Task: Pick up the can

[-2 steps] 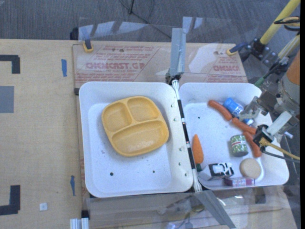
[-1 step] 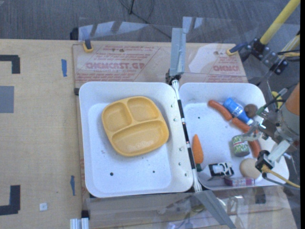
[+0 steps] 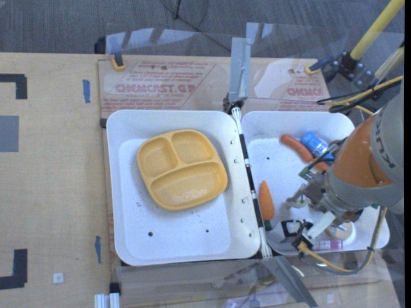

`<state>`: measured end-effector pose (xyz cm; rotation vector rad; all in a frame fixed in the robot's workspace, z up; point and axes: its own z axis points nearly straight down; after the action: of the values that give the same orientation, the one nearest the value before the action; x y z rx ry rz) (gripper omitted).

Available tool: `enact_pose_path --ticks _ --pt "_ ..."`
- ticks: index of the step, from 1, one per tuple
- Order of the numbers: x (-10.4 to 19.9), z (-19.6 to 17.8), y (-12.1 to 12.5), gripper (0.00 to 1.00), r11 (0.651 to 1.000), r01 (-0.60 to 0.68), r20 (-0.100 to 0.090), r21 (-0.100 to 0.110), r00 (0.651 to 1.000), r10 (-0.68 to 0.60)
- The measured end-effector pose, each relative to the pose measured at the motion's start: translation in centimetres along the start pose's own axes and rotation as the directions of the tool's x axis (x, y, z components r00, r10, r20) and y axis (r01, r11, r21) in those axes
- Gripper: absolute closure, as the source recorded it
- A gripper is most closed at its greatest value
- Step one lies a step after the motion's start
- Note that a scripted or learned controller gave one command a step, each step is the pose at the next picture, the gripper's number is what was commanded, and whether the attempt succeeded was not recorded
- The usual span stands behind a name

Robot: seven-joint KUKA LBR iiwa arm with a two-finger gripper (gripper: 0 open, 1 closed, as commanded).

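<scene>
your gripper [image 3: 304,205] hangs low inside the right bin [image 3: 277,167], over the half nearer the bin's front rim. the grey arm [image 3: 369,172], with its orange band, comes in across the bin's outer side. from this view you cannot tell whether the gripper is open or closed.

the can [image 3: 314,140] is the blue thing, lying on its side as far as you can make out. it sits beyond the gripper, toward the far wall of the same bin, and apart from the gripper. its outer end runs in under the orange band, so part of it is hidden from you.

just beside the can, on the side toward the divider between the bins, a red-orange sausage [image 3: 295,147] lies at a slant. it is so close to the can that you cannot tell whether the two touch.

an orange carrot [image 3: 266,199] lies near the gripper on its divider side. it runs lengthwise along the bin wall and is apart from the gripper.

on the gripper's front side, close under the wrist, a small pale round thing with a pink label [image 3: 339,235] rests by the front rim. it is partly covered, and you cannot tell what it is.

well away from the gripper, across the divider, the left bin [image 3: 180,239] holds a yellow plate [image 3: 183,170] with three compartments. the plate lies flat, a little toward that bin's far wall.
</scene>
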<state>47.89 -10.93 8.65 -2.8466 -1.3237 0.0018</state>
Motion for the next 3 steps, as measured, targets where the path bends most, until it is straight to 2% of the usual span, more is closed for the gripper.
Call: enact_pose_path --ticks 1,2,3 --pt "3.5 -13.9 4.4 0.00 0.998 -0.058 0.002 0.001 0.998 0.058" --pt "-0.7 -0.4 1.0 0.00 0.967 -0.257 0.002 0.001 0.967 0.257" --pt "-0.7 -1.1 1.0 1.00 0.966 -0.258 0.005 0.005 0.966 0.258"
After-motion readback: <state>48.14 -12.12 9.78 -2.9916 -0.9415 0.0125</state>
